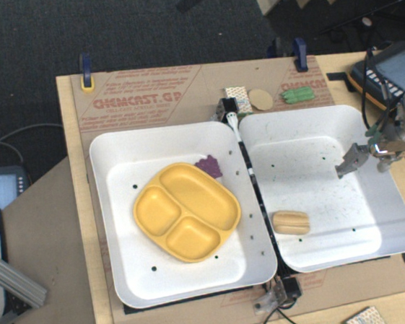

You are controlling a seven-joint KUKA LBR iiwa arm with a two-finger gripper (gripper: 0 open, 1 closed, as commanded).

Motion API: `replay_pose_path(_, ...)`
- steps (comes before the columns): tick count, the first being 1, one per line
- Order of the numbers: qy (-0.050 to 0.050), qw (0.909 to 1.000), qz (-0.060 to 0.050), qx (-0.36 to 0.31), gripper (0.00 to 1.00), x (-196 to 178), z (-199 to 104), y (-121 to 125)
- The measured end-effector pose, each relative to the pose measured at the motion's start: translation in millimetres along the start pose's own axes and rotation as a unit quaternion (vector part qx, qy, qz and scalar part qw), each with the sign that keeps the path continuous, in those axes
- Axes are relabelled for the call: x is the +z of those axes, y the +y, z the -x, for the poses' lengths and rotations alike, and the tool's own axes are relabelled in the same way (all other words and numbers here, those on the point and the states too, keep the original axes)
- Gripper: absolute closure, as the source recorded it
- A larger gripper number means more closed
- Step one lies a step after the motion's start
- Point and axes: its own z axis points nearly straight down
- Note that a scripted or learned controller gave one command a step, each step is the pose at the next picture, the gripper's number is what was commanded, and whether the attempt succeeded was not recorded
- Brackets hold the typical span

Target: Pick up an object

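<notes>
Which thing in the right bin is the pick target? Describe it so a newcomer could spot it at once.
Find the right bin of the two white ones. Near its left wall, toward the front, lies a small tan bread roll. It is the one loose item on that bin's floor; the yellow tray and purple scrap sit in the left bin.

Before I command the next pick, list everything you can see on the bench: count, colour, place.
White bins: two, white, side by side on the bench.
Divided plate: one, yellow, three compartments, in the left bin.
Purple object: one, small, at the plate's far edge, left bin.
Bread roll: one, tan, near-left corner of the right bin.
Green object: one, on the bench behind the right bin.
Tan disc: one, beside the green object.
Clamps: two, blue, bench's far edge.
Gripper: one, grey, over the right bin's right side.
</notes>
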Motion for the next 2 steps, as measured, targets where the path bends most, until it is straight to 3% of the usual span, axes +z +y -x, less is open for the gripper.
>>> replay_pose_path(1, 0.003, 1.0000, -0.005, -0.002, 0.00, 125, -61, -24)
replay_pose_path(2, 0.000, 1.0000, 0.002, 0.001, 0.00, 150, -70, -30)
